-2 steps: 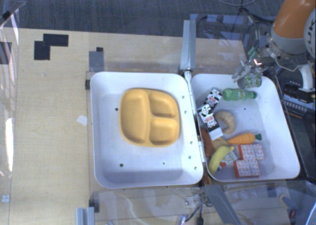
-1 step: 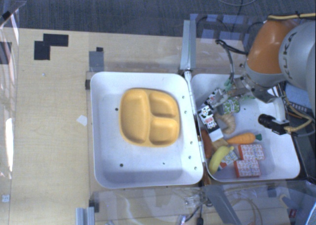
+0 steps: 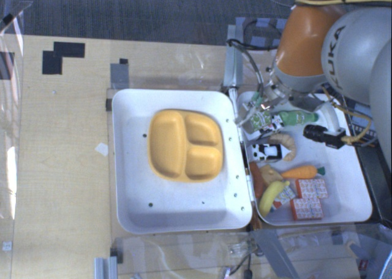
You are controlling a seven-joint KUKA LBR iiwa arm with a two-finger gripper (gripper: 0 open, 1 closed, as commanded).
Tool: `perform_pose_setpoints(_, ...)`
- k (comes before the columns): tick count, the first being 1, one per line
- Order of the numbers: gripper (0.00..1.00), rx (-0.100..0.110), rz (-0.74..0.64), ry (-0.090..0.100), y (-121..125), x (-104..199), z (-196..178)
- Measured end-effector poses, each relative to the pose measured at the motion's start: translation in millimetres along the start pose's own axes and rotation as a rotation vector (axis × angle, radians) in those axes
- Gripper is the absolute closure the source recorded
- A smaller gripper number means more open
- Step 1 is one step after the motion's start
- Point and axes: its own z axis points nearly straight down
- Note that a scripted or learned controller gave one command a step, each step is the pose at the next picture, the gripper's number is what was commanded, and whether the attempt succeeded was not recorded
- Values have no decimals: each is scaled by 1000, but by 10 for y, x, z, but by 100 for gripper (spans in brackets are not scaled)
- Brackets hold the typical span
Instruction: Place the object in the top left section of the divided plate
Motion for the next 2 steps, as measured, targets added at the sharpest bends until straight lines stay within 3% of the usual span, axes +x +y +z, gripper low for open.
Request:
perform_pose_setpoints(1, 100, 1, -45, 1, 584, 585, 8)
perform_pose_setpoints(2, 0, 1, -45, 1, 583, 581, 7)
